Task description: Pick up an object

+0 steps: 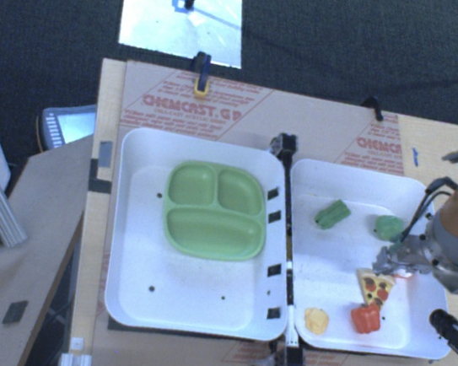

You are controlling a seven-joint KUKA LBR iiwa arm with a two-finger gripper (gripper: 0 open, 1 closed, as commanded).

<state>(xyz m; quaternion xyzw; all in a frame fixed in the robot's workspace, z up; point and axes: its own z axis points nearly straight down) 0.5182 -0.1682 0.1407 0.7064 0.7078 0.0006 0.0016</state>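
Reading "CHEMCAST GP" in red, the backing sheet [191, 106] underlies both bins [140, 207].

A green divided plate [214, 211] lies in the left white bin [124, 286]

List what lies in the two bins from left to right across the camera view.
green divided plate → yellow piece → green block → pizza slice, with the gripper just above it → green lump. The red piece sits under the pizza slice, so its place is unclear.
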